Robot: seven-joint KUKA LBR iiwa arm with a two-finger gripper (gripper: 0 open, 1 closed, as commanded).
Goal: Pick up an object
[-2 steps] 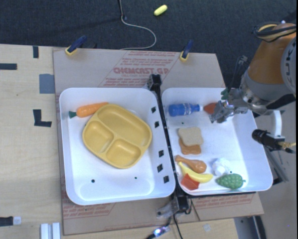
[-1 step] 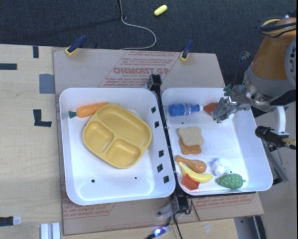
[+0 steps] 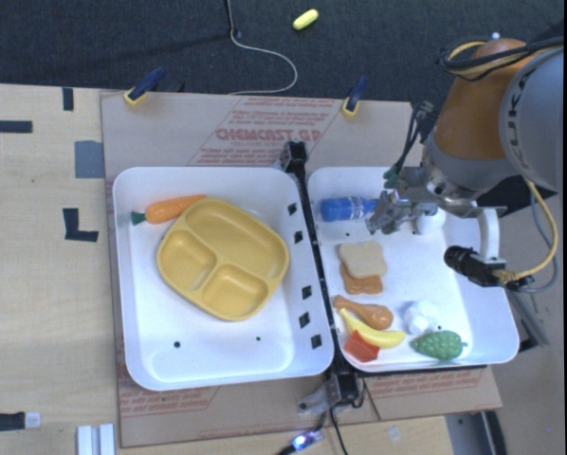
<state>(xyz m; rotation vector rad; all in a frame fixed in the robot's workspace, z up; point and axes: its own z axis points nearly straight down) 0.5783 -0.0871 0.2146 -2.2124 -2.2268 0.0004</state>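
With fingers spread apart and nothing pinched between them, hanging low over the back part of the right bin. Reaching in from the right on the grey arm, with the gripper tipped down toward the bin floor. Looks set for a grab, since spread fingers can drop around a thing.

Just beside the fingers, on their left: a blue bottle, lying on its side near the wall between the 2 bins. Likely the closest thing to pick. Round and lying flat, so could roll away if nudged from 1 side only.

A bit nearer the front: a slice of bread, flat on the floor and hard to get under. Farther forward, bunched close together: a chicken leg, a banana, a red piece, a small white thing and a bumpy green thing. Crowded there, so tricky to grab just 1.

In the left bin: a yellow tray with 3 spaces and a carrot touching its back edge. Well apart from the fingers. Both bins sitting side by side on the tabletop.

Nothing lifted yet.
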